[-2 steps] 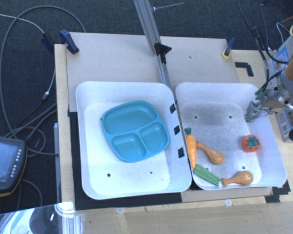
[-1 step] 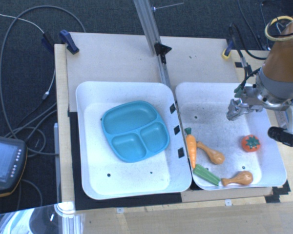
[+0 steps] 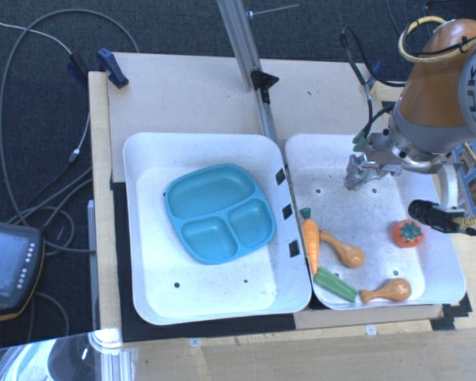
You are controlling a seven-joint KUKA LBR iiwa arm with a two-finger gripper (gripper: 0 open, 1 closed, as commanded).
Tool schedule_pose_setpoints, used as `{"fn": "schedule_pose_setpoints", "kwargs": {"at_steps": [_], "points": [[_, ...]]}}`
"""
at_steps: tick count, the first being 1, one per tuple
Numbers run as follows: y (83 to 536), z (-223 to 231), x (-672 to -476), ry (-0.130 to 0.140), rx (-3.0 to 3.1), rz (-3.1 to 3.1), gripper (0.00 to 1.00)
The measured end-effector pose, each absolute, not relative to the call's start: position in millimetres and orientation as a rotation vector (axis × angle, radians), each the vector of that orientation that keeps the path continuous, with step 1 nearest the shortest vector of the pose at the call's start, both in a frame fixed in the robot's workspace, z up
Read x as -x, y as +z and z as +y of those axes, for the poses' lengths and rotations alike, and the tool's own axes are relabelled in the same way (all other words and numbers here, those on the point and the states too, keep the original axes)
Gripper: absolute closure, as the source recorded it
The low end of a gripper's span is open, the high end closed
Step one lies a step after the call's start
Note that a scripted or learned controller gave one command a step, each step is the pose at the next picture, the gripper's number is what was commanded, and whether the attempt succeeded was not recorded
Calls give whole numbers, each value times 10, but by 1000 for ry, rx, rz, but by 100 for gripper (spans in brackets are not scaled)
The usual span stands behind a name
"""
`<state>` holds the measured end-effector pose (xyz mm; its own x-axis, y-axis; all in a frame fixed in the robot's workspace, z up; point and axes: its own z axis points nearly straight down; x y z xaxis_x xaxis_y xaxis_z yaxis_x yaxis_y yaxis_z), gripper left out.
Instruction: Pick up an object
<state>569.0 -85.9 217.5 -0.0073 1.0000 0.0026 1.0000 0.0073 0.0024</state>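
On the left we see a shallow white plastic bin [image 3: 143,213]. Inside it lies a light blue plastic tray with three sections [image 3: 220,211], a little tilted, near the middle of the bin.

Next comes the second white bin [image 3: 448,272], just beside the first. At its left edge we see a long orange toy carrot with a green top [image 3: 310,243], pointing up and down along the wall. Right beside it lies a tan toy chicken drumstick [image 3: 342,249]. Below them, near the front edge, sits a small green toy stick [image 3: 335,285], maybe a bean or a cucumber; we cannot be sure. Next to it lies a second tan drumstick [image 3: 388,291]. Further right rests a small red toy tomato with a green top [image 3: 408,233].

Above these toys, the silver two-finger claw [image 3: 363,173] of the grey and orange arm [image 3: 440,78] hangs over the upper part of the right bin. Nothing sits between its fingers. We cannot tell how wide they are spread. The toys all lie well apart from the claw.
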Motion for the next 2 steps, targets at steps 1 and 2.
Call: {"fn": "schedule_pose_setpoints", "kwargs": {"at_steps": [1, 2], "points": [[2250, -322, -5723, -6, 2213, -2229, 100], [2340, 156, -5922, -6, 2214, -2229, 100]]}}
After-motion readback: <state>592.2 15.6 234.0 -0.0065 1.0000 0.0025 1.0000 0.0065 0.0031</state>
